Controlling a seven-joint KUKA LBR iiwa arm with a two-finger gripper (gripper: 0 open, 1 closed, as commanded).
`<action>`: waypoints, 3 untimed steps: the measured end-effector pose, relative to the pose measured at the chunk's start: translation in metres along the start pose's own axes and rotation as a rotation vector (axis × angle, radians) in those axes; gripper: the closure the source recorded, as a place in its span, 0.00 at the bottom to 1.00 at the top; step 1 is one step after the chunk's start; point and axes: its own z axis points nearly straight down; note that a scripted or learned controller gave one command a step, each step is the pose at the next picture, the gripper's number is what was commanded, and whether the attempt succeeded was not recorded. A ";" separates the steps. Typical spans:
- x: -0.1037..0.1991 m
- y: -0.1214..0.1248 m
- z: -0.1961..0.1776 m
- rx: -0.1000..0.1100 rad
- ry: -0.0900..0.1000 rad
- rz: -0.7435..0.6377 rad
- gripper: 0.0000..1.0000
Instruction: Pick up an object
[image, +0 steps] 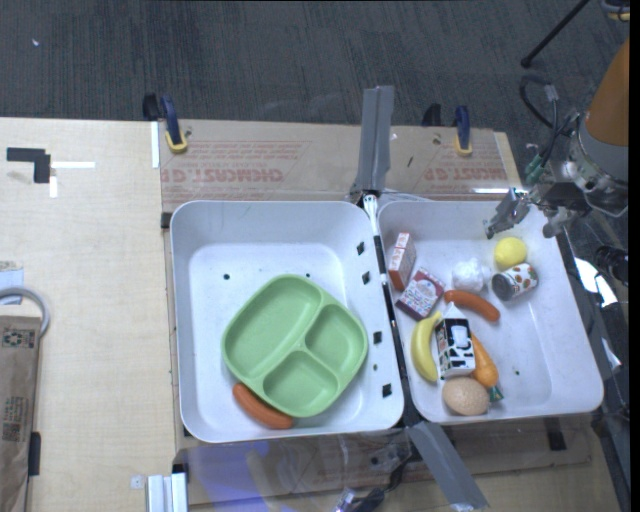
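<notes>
1. The gripper is seen at the far right corner of the right bin, above the bin floor. Nothing is seen between its fingers; whether they are spread or closed cannot be told.
2. A yellow lemon is noted just below the gripper, the nearest object to it, not touched by it.
3. A small printed can lies on its side just beyond the lemon, touching it or nearly so.
4. A white crumpled object is recorded down and left of the gripper, with a red sausage beside it.
5. Further left of the gripper, by the dividing wall, a small red-and-white carton and a dark red packet are observed.
6. Well away from the gripper, at the near end of the same bin, a banana, a black-and-white carton, an orange carrot and a brown egg are clustered together.
7. In the left bin, well apart from the gripper, a green divided plate is recorded, with an orange sausage at its near edge.
</notes>
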 end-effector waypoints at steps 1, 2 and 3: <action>0.005 -0.007 0.174 -0.002 0.000 -0.321 0.00; 0.004 -0.007 0.164 -0.004 0.000 -0.317 1.00; 0.086 0.023 0.079 -0.002 0.000 -0.031 1.00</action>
